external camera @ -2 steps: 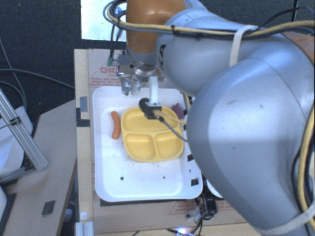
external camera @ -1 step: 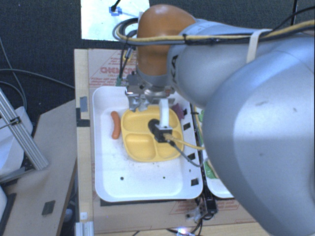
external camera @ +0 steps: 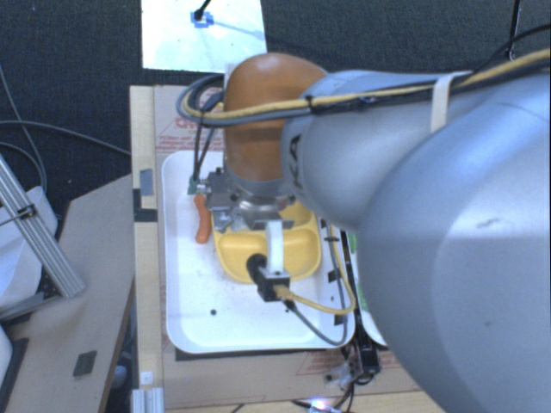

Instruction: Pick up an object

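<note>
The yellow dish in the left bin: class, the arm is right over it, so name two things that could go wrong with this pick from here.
1. The arm's wrist covers much of the yellow dish, so the grasp point is hidden; the pick may miss.
2. The orange object lies close beside the dish, and could get knocked or dragged along.
3. The black and yellow cable loops low over the white bin and might snag.

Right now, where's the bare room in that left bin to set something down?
The left bin has bare floor along its near edge, in front of the yellow dish, and a strip down its left wall below the orange piece. The middle is crowded: the arm's wrist hangs over the dish and the cable loops across.
</note>
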You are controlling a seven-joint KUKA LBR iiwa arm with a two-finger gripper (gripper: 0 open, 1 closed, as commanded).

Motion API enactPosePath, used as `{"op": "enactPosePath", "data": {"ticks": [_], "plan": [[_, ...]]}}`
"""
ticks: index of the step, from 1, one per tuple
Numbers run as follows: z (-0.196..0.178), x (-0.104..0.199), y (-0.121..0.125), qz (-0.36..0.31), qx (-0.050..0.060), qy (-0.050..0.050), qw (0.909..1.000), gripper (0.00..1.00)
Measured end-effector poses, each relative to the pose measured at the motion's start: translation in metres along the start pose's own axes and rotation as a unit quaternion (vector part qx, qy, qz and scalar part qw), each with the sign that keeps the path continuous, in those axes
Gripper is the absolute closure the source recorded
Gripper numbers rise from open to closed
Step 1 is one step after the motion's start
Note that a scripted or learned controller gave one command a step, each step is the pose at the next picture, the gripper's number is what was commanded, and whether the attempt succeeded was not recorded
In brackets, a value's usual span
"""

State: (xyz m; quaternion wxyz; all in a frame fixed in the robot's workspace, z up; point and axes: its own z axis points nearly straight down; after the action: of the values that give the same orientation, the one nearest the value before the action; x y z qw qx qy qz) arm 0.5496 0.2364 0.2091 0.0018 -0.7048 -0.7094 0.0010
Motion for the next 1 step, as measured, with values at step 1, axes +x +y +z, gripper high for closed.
{"op": "enactPosePath", "data": {"ticks": [1], "plan": [[-0.1647, -0.0036, 0.1115, 0.001, -0.015, 0.002, 0.9999, 1.00]]}}
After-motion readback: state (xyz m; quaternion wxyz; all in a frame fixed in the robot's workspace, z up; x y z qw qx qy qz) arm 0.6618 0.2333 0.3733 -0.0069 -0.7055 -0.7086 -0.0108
